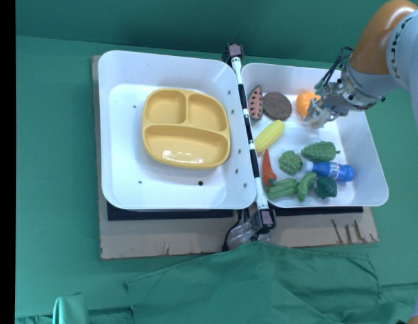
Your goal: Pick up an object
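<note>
Gripper: the gripper (315, 115) was low in the right bin (371, 174), right beside the orange (304, 102). I could not tell how it was set or whether it held anything.
Orange: it sat near the back of the right bin, next to the brown cookie (277, 105).
Other food: a watermelon slice (255, 102), corn (269, 136), a carrot (267, 168) and a blue bottle (333, 171) lay in the same bin.
Left bin: the left bin (127, 181) held a yellow tray (187, 127).
Writing: dark letters showed on the arm (396, 39), too small to read.
</note>
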Available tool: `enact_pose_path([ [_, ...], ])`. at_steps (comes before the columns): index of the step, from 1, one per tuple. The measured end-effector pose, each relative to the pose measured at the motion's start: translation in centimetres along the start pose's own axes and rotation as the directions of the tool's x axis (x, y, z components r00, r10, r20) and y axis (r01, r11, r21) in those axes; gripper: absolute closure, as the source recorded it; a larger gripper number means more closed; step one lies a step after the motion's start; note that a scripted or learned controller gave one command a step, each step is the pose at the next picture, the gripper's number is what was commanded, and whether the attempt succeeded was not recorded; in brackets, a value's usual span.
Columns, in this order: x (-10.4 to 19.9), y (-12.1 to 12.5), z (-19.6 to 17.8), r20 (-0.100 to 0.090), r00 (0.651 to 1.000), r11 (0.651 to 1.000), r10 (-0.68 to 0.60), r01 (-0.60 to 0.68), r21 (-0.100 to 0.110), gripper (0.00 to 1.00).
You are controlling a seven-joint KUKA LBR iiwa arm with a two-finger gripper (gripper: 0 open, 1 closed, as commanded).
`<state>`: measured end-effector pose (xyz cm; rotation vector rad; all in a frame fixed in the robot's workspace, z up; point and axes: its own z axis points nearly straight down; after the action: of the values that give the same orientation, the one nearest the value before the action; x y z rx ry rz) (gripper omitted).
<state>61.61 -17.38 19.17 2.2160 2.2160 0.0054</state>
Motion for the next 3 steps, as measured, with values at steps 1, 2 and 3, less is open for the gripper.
enact_pose_path([
  [1, -0.2, 0.0, -1.4, 0.003, 1.000, 1.000, 0.005, -0.005, -0.005, 1.00],
  [2, -0.3, 0.1, -2.7, 0.006, 1.000, 1.000, 0.007, -0.007, -0.011, 1.00],
  [3, -0.5, 0.2, -4.0, 0.009, 1.000, 1.000, 0.010, -0.010, -0.018, 1.00],
])
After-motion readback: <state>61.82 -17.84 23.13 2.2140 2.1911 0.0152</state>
